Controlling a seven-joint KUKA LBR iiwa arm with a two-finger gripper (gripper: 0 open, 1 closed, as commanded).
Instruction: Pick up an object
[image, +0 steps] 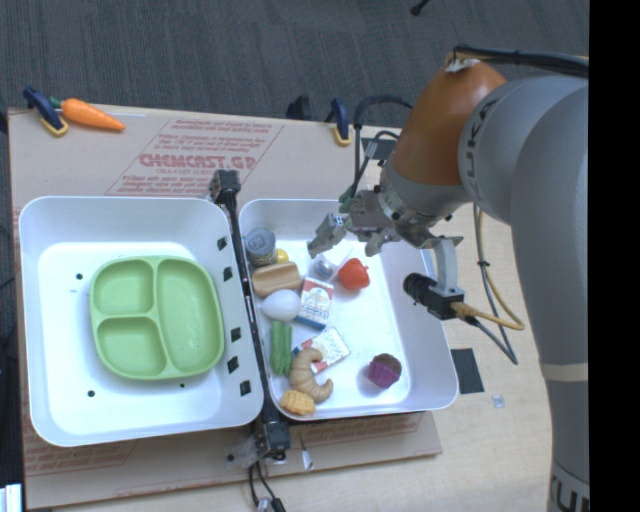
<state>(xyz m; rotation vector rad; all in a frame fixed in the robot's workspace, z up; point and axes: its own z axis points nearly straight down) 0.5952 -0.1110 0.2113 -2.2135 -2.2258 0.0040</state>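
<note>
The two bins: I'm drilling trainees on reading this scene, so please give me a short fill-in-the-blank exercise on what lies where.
1. The green divided plate lies in the ____ bin.
2. The purple toy lies in the ____ bin.
3. The toy carrot lies on the ____, outside both bins.
4. The gripper hovers over the ____ bin.

Missing words: left; right; cardboard; right
</note>
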